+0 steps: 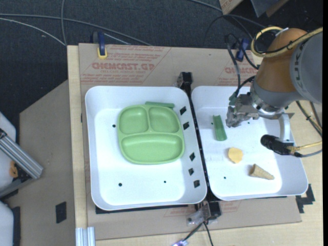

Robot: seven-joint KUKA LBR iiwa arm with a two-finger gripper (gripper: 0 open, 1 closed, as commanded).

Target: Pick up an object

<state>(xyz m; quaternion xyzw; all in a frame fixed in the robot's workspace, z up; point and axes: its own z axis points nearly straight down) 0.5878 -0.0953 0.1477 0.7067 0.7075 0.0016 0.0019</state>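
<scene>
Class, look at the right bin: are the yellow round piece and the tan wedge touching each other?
Apart. The camera view shows bare white bin floor between the yellow round piece and the tan wedge.

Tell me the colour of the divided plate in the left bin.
Light green; the divided plate shows clearly in the camera view.

robot lab, clamped bench (pixel 128 60), loose cables (pixel 66 14)

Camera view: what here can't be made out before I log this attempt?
- Gripper: too small and seen from above, so its finger state is unclear.
- Arm: cut off by the frame's right edge.
- Green stick: contact with the gripper cannot be judged.
- Green divided plate: covers a flat green piece behind it.
</scene>
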